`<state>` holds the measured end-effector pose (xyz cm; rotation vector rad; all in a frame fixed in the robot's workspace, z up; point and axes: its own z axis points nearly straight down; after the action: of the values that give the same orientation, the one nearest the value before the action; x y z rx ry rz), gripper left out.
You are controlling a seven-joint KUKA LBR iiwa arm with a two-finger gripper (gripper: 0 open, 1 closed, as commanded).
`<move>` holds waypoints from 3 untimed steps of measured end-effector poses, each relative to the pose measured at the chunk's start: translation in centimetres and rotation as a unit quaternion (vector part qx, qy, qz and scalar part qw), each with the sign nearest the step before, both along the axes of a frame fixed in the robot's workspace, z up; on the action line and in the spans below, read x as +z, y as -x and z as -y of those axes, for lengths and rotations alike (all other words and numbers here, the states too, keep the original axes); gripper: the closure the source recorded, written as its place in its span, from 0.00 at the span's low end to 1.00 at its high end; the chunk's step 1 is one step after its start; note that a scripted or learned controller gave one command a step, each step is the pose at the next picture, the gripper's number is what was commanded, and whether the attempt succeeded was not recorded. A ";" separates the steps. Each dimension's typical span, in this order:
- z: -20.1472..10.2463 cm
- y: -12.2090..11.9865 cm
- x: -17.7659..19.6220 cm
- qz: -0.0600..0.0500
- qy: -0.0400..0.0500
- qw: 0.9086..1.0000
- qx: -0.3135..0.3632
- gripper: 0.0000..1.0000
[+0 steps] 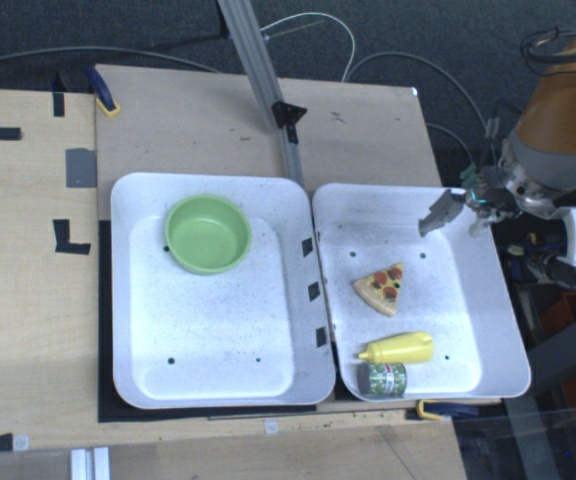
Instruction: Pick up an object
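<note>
Camera view | gripper (452, 211) over right bin's (488, 298) far right edge, fingers' state cannot tell | pizza slice toy (381, 289) at bin centre | yellow mustard bottle (400, 348), small can (382, 379) by near edge | green bowl (207, 233) in left bin (218, 358)

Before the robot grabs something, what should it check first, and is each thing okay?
1. Things to pick lie in the right white bin: toy pizza slice, yellow squeeze bottle, small green can: ok.
2. Pizza slice lies apart from the others: ok.
3. Bottle and can touch each other: not ok for a clean grab.
4. Two-finger gripper over the right bin's upper edge, not above any item: not ok.
5. Finger opening: cannot tell.
</note>
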<state>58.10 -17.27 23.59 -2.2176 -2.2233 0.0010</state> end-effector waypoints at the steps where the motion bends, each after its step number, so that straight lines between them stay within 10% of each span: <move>1: 0.0 0.0 0.0 0.000 0.000 1.000 0.000 0.00; 3: 0.7 1.7 -10.2 -0.002 0.000 1.000 -0.001 0.00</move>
<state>56.40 -17.97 13.43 -2.2175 -2.2191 0.0067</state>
